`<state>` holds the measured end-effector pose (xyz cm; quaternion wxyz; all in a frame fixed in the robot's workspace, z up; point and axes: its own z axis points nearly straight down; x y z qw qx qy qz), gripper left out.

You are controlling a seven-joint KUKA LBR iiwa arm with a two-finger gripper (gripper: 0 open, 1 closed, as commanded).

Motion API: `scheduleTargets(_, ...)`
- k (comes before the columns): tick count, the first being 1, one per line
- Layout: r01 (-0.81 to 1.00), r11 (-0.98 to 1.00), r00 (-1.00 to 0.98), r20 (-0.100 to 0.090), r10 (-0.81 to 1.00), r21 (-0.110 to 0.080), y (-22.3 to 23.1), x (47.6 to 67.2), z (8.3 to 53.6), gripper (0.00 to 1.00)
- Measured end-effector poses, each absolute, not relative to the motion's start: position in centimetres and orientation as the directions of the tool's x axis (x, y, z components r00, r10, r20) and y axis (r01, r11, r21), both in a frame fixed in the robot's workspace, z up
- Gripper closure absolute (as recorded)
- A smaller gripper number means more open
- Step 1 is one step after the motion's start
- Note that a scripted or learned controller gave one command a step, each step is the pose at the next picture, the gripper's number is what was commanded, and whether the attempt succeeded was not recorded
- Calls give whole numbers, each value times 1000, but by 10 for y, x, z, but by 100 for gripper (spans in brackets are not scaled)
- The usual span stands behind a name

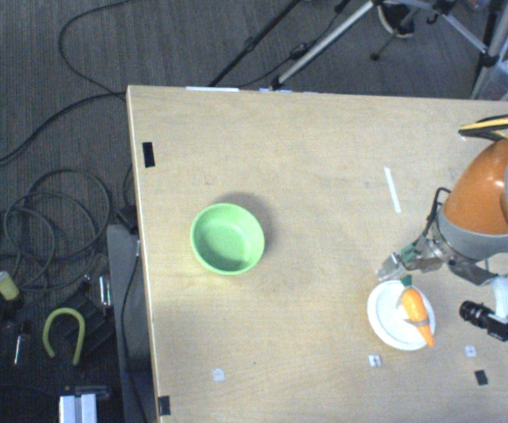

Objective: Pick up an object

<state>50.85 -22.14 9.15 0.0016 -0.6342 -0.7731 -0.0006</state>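
A toy carrot [416,314] lies on a small white plate [386,317] near the desk's [306,148] right side. The hand [405,264] hovers just beside it; its grip state cannot be told. A green bowl [227,239] sits well apart, leftward.

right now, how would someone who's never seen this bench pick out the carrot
Start at the light wooden bench top and go to its near right part, below the orange and grey arm. A small white plate sits there, and the carrot lies on it. It is the one orange thing on the plate, far right of the green bowl.
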Motion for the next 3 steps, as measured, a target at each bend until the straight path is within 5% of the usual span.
scheduleTargets(1, 981, 196, -196, 4, 981, -1, -221, 508, 91, 0)
scheduleTargets(2, 981, 196, -196, 5, 981, -2, -220, 509, 100, 100)
scheduleTargets(3, 1000, 22, -22, -2, 1000, -1, -180, 528, 200, 100)
